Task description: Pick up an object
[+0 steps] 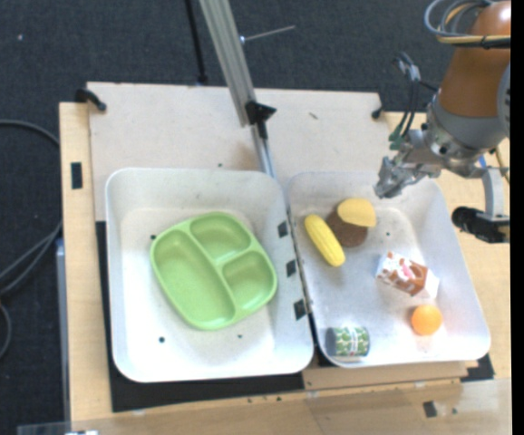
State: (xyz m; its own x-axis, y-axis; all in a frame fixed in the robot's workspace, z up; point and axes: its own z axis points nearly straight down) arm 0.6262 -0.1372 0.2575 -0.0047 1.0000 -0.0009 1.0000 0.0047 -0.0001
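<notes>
Muffin [353, 222] — gripper [387, 188] hovers just beside it.

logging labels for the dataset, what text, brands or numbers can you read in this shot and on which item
None can be read.
small white and red packet: printed patches, too blurred to make out.
green and white can: a patterned label, too small to read.
green divided tray, corn cob, orange ball: no markings visible.
</notes>
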